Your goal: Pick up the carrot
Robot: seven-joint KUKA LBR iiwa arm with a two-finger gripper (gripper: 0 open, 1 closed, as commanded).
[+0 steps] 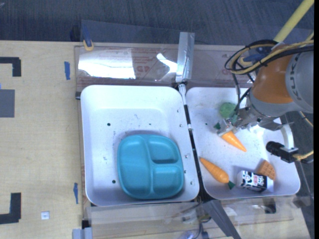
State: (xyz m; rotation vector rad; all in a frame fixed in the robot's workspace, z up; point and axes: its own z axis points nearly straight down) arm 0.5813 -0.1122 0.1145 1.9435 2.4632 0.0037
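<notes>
Pale wooden worktop [40, 133] carries two shallow white bins side by side; all the small items lie in the right bin [289, 185].

Two carrot-like items are present. One carrot [233, 139] lies directly under and just in front of the end effector [238, 122], thick end toward the tool, tip pointing away toward the bin's near-right corner. It appears to touch or nearly touch the tool tip; contact cannot be confirmed. A second carrot [215, 171] lies farther off, below and to the left of the end effector, near the divider between the bins. A green item [228, 108] sits just beside the tool, on its far-left side. A small black-and-white carton [253, 180] and an orange wafer-like piece [267, 169] rest well below the tool, toward the near edge. The left bin [94, 103] holds a blue divided plate [149, 166], well apart from the arm.

End effector state: cannot tell; the wrist and cables hide the tip.

Judgement: the step in hand is the approach or descent onto the nearer carrot, with no lift evident. The next move calls for straddling the carrot across its width, closing, then raising clear without catching the green item.
</notes>
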